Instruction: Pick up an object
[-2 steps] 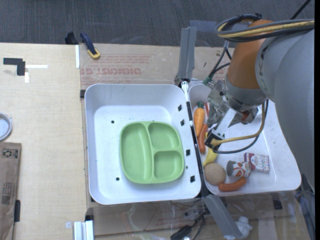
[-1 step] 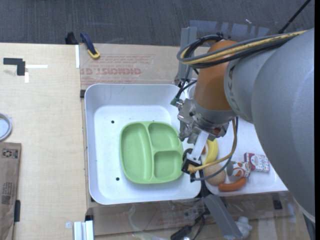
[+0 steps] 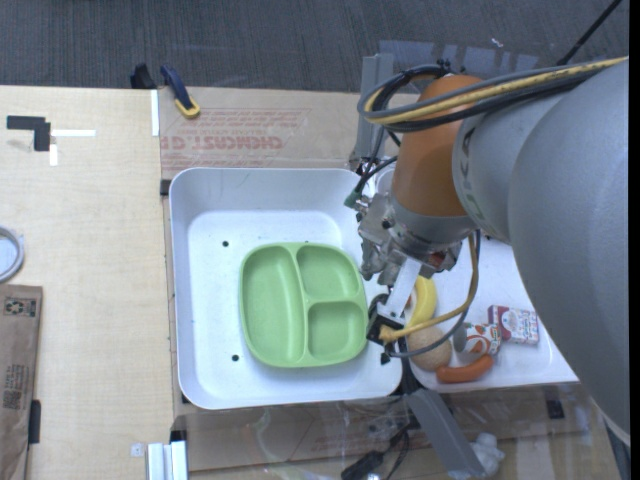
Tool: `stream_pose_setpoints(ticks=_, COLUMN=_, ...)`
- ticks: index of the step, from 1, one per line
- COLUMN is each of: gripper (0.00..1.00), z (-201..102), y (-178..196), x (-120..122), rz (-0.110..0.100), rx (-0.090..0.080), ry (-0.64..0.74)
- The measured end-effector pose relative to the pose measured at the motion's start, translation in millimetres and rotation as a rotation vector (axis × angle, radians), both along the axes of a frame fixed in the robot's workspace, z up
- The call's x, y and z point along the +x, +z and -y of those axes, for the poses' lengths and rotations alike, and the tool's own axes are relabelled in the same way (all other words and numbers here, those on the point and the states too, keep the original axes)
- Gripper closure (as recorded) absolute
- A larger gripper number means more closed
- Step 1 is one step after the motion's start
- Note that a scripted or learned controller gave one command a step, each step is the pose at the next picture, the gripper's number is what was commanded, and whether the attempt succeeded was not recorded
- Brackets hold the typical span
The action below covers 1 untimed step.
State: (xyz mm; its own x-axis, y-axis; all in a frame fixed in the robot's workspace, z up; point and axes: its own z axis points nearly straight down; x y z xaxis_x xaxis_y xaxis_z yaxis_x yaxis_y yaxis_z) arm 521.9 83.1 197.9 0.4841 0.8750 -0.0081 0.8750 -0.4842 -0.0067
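Banana (image 3: 426, 303) lies in the right-hand bin (image 3: 512, 286), just beside the gripper (image 3: 400, 268), whose state cannot be told. Being light, soft and easily bruised, it is best taken gently across its middle.

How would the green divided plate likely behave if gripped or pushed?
Probably stiff and light: the green plate looks like moulded plastic with raised dividers. It lies flat in the white bin, so it would likely slide rather than tip. Its low rim may give little to grip.
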Motion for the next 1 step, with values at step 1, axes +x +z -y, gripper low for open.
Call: stream_pose_setpoints(ticks=1, gripper=1.00, z=-45.9, y=-88.9, x=19.2, rz=0.005, rx=0.001, ry=-0.096)
